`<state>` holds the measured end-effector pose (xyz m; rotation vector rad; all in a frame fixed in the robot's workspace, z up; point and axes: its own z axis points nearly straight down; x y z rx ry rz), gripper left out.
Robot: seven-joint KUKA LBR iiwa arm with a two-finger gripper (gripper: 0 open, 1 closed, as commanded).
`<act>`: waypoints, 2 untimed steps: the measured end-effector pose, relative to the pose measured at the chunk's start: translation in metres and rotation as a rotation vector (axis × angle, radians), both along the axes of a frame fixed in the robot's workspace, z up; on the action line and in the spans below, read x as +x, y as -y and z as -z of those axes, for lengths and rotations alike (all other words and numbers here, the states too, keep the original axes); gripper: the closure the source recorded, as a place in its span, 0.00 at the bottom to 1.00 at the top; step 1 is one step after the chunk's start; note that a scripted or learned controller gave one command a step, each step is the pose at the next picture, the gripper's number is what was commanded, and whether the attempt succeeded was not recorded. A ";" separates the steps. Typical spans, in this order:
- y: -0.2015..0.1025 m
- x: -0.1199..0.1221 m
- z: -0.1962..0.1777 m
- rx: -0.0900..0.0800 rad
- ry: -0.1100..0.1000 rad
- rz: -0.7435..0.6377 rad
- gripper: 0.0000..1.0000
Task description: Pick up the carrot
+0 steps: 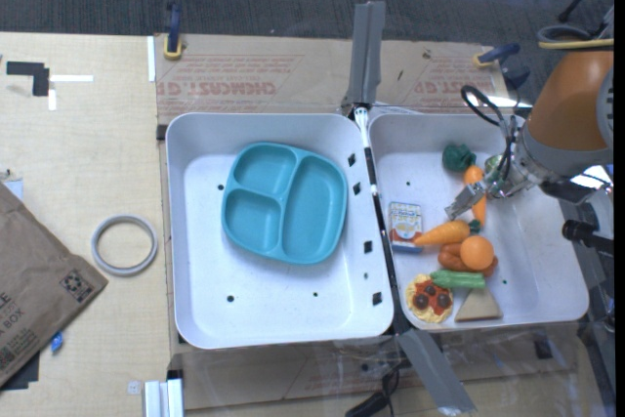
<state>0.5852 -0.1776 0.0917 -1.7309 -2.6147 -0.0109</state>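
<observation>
Step in hand, by my reading: approach, carrot not yet grasped. Pincer (467, 203) hangs just above the carrot (441, 233), right and slightly up from it; whether it is apart or together I cannot tell. Next move calls for a short descent onto the carrot's thick end. The carrot lies in the right bin (547, 308); right of it an orange (477, 253), below it a pizza slice (430, 299), left of it a small carton (404, 220). Further left, the left bin (195, 308) carries a teal divided plate (285, 202).
</observation>
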 end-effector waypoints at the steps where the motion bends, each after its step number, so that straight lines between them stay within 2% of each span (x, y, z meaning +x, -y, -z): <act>1: 0.003 0.000 -0.010 -0.005 0.003 0.005 1.00; 2: -0.050 0.074 -0.087 -0.010 0.002 0.058 1.00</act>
